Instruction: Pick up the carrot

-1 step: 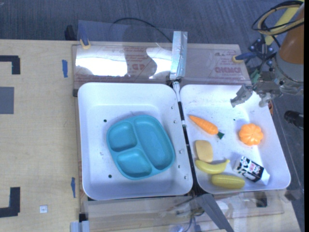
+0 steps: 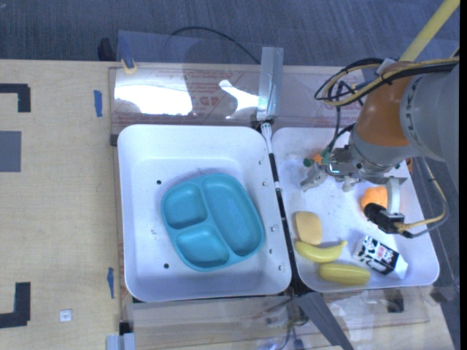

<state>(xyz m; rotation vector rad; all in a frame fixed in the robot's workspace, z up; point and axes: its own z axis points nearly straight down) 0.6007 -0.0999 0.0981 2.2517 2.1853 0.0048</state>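
carrot (image 2: pixel 373 195): an orange piece at centre right of the frame, in the right bin (image 2: pixel 430 268), partly behind the arm's wrist. gripper (image 2: pixel 330 172) hangs just left of it, over the bin's upper part; whether it is wide or narrow cannot be told. count: two bins; one blue tray (image 2: pixel 211 221) in the left bin (image 2: pixel 139 268); right bin holds one banana (image 2: pixel 319 251), two yellow pieces (image 2: pixel 308 227) (image 2: pixel 344 273), one black-white carton (image 2: pixel 379 255).

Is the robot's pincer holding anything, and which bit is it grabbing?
Cannot be told. The pincer sits low in the right bin, but its tips are too small and blurry to show anything between them.
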